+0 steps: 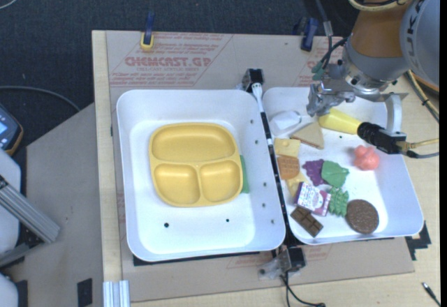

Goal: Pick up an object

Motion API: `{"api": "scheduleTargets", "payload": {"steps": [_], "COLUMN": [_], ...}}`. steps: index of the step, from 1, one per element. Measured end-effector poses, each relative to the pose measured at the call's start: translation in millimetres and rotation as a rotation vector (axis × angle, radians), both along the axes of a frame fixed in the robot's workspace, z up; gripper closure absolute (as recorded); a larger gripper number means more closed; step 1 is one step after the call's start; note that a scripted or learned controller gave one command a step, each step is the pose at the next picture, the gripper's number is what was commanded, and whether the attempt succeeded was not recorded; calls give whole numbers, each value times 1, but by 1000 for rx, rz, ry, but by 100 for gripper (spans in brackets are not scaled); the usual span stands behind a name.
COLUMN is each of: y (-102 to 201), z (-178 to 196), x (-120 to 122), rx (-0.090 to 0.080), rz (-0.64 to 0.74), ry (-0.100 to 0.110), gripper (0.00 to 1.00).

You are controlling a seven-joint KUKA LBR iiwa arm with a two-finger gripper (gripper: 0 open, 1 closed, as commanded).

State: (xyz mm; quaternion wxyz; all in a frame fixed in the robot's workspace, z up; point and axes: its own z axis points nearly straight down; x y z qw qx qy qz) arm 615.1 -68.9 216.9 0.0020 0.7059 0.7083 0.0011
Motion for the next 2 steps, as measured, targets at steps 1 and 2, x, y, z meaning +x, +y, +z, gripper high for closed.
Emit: {"api": "scheduleTargets", "payload": {"steps": [1,2], "y": [46,86], "z": [-6,0], "x": [22,48], "rx": [1,2], "rz": [1,0], "ry": [0,-1], "gripper": [100,100]}}
